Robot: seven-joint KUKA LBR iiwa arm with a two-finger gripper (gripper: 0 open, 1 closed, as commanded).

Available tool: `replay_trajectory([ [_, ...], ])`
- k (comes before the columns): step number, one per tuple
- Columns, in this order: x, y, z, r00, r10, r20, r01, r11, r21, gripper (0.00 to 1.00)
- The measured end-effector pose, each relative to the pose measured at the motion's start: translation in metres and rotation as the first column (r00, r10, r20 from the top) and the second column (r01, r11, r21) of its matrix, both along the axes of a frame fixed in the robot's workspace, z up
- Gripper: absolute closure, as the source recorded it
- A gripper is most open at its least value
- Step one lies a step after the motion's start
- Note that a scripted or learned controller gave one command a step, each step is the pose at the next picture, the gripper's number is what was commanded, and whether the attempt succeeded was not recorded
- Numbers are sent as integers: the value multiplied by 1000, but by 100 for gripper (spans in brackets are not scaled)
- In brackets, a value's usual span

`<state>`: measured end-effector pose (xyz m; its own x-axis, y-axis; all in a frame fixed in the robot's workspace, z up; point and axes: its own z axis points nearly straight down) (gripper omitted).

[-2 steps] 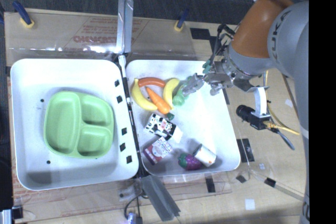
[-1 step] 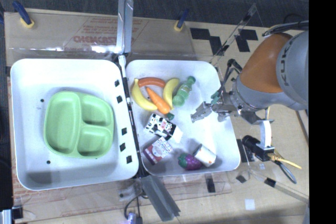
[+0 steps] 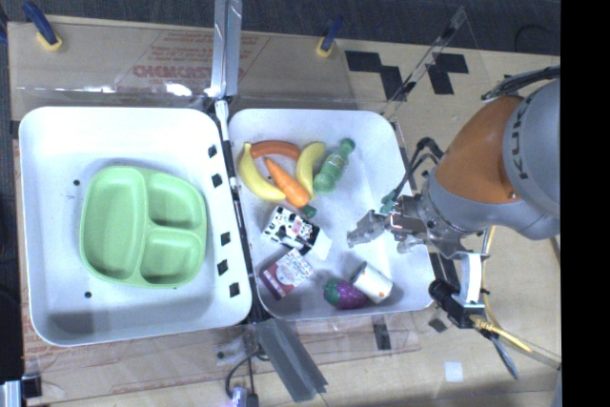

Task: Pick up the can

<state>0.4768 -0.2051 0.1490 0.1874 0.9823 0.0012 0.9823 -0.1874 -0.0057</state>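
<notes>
So the pincer (image 3: pixel 370 228) hung over the near right part of the right-hand bin (image 3: pixel 315 116), coming off the grey arm with its orange band (image 3: pixel 481 162) further right. Honestly couldn't tell if it was apart or together from this angle, just a jumble of metal bits. Nothing visibly clamped in it.

The can (image 3: pixel 372 282), a small white one lying on its side, sat just below the pincer toward the near edge of that bin, not touching it. Right against the can on its left was a purple veggie thing (image 3: pixel 345 295). Further left of that was a dark red packet (image 3: pixel 286 274), and a black-and-white carton (image 3: pixel 290 226) sat level with the pincer, out to its left.

Up and left from the pincer, toward the far end of the bin, there was a green bottle (image 3: pixel 333 166), the nearest of a bunch. Beside it lay a yellow banana (image 3: pixel 310 165), a carrot (image 3: pixel 288 182), a second banana (image 3: pixel 250 176) and an orange-red sausage-shaped piece (image 3: pixel 274 149), all piled close together.

Way off to the left, past the divider, the other bin (image 3: pixel 48 205) held a green sectioned plate (image 3: pixel 143 226).
</notes>
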Motion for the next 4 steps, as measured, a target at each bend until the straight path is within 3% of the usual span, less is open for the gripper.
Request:
replay_trajectory([
  [1, 0, 4, -58, 998, 69, 2, -69, 998, 0, 0],
  [2, 0, 3, -48, 997, 74, 1, -74, 997, -1, 100],
  [3, 14, 19, 113, 951, 308, 6, -308, 951, -3, 100],
  [4, 14, 19, 113, 951, 308, 5, -308, 951, -3, 0],
])
